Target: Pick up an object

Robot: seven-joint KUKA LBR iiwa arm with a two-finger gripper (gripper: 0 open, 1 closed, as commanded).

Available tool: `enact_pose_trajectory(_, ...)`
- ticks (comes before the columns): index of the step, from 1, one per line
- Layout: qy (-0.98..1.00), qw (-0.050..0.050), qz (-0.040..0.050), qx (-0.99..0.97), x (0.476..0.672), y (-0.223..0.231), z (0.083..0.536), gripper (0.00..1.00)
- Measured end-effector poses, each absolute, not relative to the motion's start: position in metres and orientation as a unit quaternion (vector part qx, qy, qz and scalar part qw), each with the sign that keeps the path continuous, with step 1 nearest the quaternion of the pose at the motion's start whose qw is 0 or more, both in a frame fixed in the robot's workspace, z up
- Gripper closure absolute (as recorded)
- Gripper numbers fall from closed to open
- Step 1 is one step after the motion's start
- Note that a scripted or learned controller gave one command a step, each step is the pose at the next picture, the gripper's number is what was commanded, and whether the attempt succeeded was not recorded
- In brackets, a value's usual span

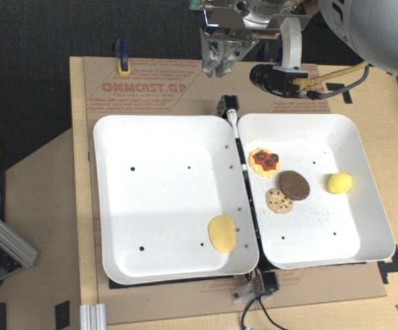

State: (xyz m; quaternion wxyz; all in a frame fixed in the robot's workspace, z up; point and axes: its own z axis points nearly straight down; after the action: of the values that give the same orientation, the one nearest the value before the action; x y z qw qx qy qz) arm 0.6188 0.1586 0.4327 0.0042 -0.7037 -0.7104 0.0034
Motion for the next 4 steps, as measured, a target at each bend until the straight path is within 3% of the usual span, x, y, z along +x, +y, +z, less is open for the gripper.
enact_pose_trajectory(1,-0.710,0.004,0.0044,-0.704,0.583,0.218,0.356,1.00)
enact_pose_trajectory(2,-0.708,-0.004,-0.0099,-0.706,0.578,0.225,0.537,1.00)
enact_pose_trajectory(3,-0.708,0.003,0.0059,-0.707,0.540,0.224,0.427,1.00)
enact_pose_trajectory(4,-0.707,0.003,0.0061,-0.707,0.510,0.224,0.338,1.00)
